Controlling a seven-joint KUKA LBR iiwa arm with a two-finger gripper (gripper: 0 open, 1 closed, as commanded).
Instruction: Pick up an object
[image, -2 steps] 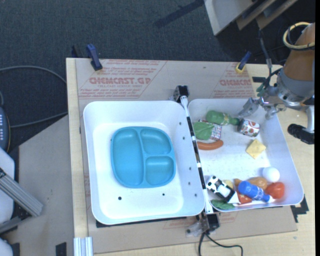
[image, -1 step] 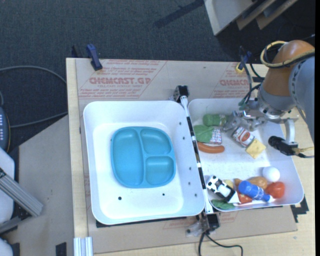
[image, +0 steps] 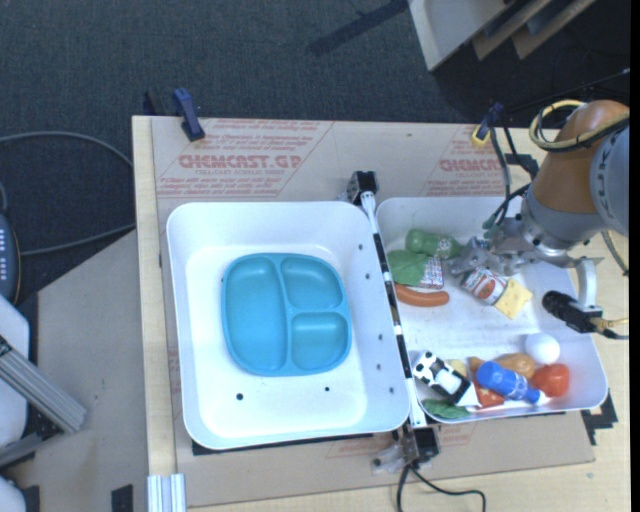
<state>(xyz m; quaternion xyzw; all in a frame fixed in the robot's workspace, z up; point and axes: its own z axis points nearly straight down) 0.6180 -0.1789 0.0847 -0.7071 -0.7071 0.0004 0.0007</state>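
My gripper (image: 478, 262) reaches into the right bin (image: 590, 400) from the right, low over its upper middle. Just under it lies a small red-and-white can (image: 486, 287), with a yellow cheese wedge (image: 514, 298) to its right. Green toy vegetables (image: 412, 256) and a hot dog (image: 423, 295) lie to the gripper's left. Along the bin's front edge sit a black-and-white cow toy (image: 437, 372), a blue bottle (image: 503, 381), a red tomato (image: 551, 379) and a white egg (image: 542, 348).
The left bin (image: 190, 240) holds a blue divided plate (image: 287, 312). A black clamp (image: 364, 186) sits at the top of the wall between the bins. Cables hang around the arm's wrist (image: 565, 180) at the right.
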